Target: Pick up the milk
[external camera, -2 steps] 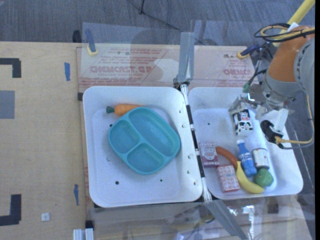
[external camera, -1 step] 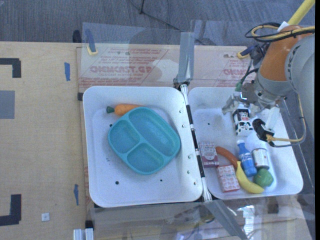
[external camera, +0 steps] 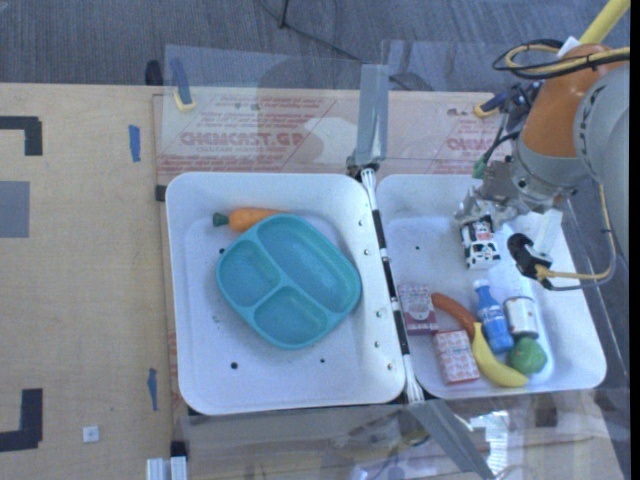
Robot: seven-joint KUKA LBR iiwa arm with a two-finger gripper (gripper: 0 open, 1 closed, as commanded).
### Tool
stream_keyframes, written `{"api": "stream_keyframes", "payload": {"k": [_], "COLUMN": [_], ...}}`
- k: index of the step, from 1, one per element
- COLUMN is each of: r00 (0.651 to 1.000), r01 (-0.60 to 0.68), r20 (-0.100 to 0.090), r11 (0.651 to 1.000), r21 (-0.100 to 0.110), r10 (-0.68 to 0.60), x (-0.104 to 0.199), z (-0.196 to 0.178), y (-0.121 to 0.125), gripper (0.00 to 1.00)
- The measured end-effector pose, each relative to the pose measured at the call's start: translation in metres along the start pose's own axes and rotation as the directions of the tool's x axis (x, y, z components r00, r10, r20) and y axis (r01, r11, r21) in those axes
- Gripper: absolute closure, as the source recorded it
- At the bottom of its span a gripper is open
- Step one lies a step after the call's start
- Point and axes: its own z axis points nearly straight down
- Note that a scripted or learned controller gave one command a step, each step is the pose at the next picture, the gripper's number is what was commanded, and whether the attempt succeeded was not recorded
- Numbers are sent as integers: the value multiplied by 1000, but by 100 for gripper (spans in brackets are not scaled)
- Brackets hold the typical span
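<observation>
The gripper (external camera: pixel 480 220) hangs over the far part of the right bin (external camera: pixel 590 368), and the milk carton (external camera: pixel 481 244) sits right at its fingertips, between them. Whether they pinch it I cannot tell. Nearer the camera from the gripper lie a blue bottle (external camera: pixel 491 318), a can (external camera: pixel 521 317) and a banana (external camera: pixel 494 361).

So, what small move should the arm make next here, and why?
Probably a short descent centred on the milk carton. The tool hangs right at the carton's far end in the right bin, and the view does not settle whether it has hold of the carton.
</observation>
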Motion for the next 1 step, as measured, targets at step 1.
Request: {"api": "stream_keyframes", "payload": {"k": [1], "r00": [982], "r01": [-189], "r20": [-1], "r11": [982], "r21": [4], "r10": [189], "x": [63], "z": [-129], "y": [-29], "gripper": [100]}}
